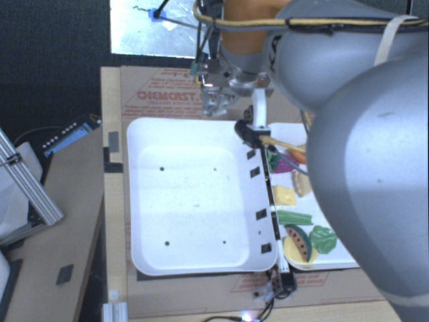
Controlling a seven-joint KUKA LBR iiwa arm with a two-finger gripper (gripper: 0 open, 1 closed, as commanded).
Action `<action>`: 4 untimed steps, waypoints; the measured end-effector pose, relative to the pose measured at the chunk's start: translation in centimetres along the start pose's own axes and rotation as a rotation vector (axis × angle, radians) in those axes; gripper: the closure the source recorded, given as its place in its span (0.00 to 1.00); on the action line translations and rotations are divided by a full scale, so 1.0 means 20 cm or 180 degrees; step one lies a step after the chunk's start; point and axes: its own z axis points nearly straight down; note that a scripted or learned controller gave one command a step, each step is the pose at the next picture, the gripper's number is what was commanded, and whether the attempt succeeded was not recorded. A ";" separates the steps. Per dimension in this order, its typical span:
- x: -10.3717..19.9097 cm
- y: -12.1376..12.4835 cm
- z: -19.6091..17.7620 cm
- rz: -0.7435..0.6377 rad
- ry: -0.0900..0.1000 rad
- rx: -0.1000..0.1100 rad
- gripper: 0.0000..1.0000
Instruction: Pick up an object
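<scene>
While the gripper hangs over the far rim of the left bin, we'd call this the approach step; nothing looks picked, as far as we can see; honestly can't tell if the claw is spread or pressed together, it's too small and blurry; the stuff to pick is in the right bin, partly under the arm: a yellow piece, a green strip, a leafy green bit; next move, we reckon, calls for a swing right and nearer, then down onto one piece.

Green stick, yellow chunk, leafy piece, loose in right bin
</scene>
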 end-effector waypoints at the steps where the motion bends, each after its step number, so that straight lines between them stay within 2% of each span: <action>1: 0.25 0.00 -0.07 -0.0003 0.0000 0.0001 1.00; 2: 0.38 0.00 -0.10 0.0004 -0.0002 0.0004 1.00; 4: 0.38 0.00 -0.36 0.0005 -0.0004 0.0003 1.00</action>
